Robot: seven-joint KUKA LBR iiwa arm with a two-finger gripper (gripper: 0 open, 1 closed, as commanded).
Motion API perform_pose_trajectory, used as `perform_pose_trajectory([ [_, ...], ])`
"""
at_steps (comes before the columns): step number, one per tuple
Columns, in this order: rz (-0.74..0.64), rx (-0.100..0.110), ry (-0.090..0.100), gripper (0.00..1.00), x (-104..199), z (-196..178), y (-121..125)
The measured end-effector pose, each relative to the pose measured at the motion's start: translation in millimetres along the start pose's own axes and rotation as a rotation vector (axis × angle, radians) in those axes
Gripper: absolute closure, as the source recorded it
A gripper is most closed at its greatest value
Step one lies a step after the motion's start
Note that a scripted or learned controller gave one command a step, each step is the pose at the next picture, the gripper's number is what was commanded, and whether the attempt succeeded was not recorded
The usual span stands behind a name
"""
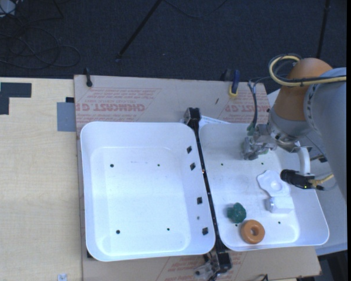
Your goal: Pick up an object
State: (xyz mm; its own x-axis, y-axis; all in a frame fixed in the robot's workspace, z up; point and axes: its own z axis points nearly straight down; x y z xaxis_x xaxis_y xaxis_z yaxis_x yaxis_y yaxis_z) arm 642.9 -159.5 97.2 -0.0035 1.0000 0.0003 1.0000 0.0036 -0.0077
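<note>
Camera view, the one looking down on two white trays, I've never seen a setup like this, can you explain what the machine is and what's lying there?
This is one picture, taken from a fixed camera above a bench, looking down at a slant. The grey machine with the orange band coming in from the right is a robot arm. Its gripper, the part meant to pick things up, sits low over the back of the right bin; whether it is open or closed is too small to tell, and nothing can be seen held in it. Two shallow white bins sit side by side on a cardboard sheet. Near the right bin's front lie an orange ring, a dark green lump and some white pieces. The left bin sits beside it.
</note>
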Motion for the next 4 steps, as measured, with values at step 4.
perform_pose_trajectory([
  [4, 0.003, -0.005, -0.001, 0.00, 68, 10, 1],
])
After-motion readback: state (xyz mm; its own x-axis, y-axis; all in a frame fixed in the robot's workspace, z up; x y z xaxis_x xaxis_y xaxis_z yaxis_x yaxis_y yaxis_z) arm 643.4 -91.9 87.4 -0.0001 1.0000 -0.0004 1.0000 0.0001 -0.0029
